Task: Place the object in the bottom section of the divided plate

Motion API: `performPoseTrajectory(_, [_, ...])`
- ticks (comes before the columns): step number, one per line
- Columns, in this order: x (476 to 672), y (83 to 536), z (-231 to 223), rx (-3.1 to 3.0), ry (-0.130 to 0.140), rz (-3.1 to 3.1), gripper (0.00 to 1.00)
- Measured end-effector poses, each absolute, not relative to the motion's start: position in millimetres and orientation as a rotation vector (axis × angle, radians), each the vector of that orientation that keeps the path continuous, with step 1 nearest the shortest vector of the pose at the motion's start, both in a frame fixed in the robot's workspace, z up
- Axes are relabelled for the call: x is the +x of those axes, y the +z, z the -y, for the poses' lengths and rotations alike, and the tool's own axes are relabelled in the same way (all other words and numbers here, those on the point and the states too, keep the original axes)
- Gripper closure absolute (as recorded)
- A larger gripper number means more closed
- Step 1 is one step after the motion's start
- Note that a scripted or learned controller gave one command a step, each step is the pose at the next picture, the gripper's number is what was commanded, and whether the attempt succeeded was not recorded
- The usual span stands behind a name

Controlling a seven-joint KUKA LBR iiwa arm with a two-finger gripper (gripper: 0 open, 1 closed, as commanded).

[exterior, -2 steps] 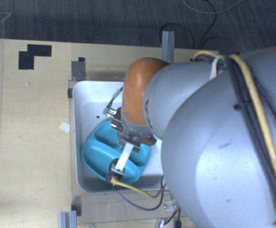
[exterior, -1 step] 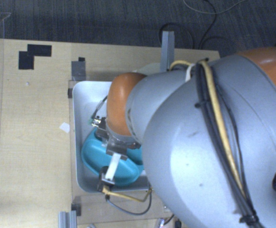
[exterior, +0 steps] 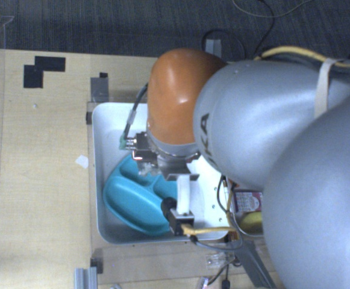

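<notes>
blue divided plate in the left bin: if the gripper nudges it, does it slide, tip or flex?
The blue divided plate looks like moulded plastic with smooth raised rims, so probably stiff and light. It sits on the smooth white bin floor, so a nudge would likely slide it. Its broad, low shape suggests tipping is unlikely, though the arm hides part of it.

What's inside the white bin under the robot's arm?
A blue divided plate lies in the white bin, toward its near left corner. The arm's orange band and wrist cover the plate's right part and most of the bin, so anything lying there is hidden.
</notes>
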State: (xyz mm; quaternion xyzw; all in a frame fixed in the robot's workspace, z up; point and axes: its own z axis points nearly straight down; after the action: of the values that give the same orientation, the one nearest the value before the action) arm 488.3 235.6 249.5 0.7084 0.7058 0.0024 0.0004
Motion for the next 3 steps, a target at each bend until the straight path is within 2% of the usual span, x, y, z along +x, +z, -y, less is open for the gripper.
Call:
performPoseTrajectory(1, [489.2,260,-237,2.219,0.011,-2.222,1.00])
performPoseTrajectory(2, [487.6,103,-233,2.208,0.007,-2.235,1.00])
performPoseTrajectory(3, [490.0,251,-231,1.920,0.008,-2.484,1.00])
